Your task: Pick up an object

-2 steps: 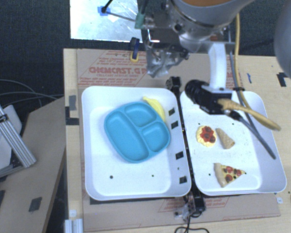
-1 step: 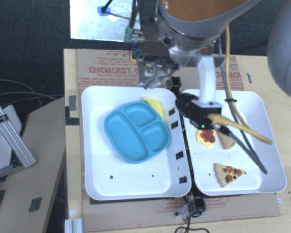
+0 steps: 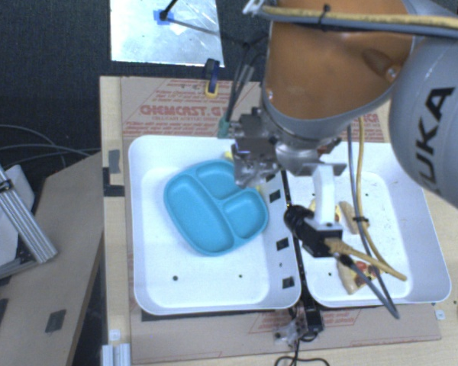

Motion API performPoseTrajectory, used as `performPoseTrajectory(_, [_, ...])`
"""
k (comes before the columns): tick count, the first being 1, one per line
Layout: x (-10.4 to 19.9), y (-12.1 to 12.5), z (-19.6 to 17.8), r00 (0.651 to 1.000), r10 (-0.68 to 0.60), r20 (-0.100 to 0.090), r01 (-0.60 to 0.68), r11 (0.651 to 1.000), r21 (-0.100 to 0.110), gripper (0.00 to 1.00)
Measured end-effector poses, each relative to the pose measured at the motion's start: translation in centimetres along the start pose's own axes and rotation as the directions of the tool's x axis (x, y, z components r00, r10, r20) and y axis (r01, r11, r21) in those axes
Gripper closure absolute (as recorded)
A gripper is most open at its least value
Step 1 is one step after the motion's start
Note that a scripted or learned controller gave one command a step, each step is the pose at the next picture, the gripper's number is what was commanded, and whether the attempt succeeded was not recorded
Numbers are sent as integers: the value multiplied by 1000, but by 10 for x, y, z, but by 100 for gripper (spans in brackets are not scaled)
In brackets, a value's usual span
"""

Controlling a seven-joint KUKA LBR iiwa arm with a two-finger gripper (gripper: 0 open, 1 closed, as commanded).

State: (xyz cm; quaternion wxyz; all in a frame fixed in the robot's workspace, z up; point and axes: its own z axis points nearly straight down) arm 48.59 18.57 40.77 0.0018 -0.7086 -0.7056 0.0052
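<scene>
The grey arm with its orange band reaches in from 3 o'clock, wrist pointing down. Its gripper sits at the 1 o'clock rim of a blue, divided plastic plate; I cannot tell whether the gripper is spread or closed. The plate lies in the shallow white left bin. At 3 o'clock, the matching right bin holds tan wooden sticks.

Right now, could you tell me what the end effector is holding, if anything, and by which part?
It cannot be told: the end effector sits over the far rim of the blue tray, the contact hidden.
</scene>
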Motion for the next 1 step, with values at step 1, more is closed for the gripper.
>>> performPoseTrajectory(1, [-64,2,62,1000,1,-3,-1,1000,-7,100])
